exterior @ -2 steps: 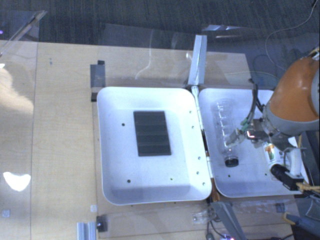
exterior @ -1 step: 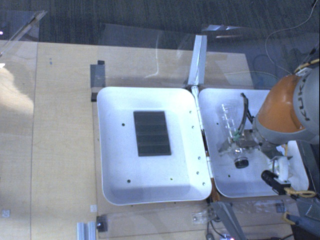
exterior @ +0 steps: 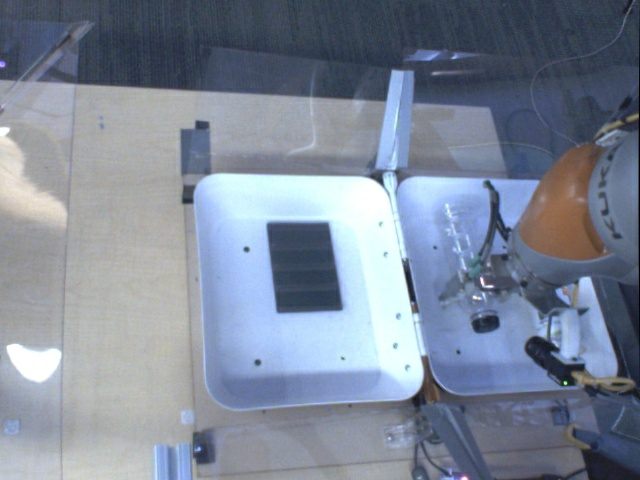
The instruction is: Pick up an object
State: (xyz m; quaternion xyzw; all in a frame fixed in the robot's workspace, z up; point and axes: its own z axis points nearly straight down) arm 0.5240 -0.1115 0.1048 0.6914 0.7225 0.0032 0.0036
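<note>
Your tool (exterior: 483,286) sits low in the right bin (exterior: 440,368); a clear plastic object (exterior: 458,230) lies just beyond it, touching or not unclear. Grip state: cannot tell. Dark ridged block (exterior: 304,266) well left.

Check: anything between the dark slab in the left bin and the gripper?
Camera view: bare white floor, then the rims where the bins meet, between dark slab and gripper.

Lighting: even, cool overhead. White bins (exterior: 300,388) were bright; glare patches lay on the bench (exterior: 100,268) at left. Slightly soft focus.
</note>
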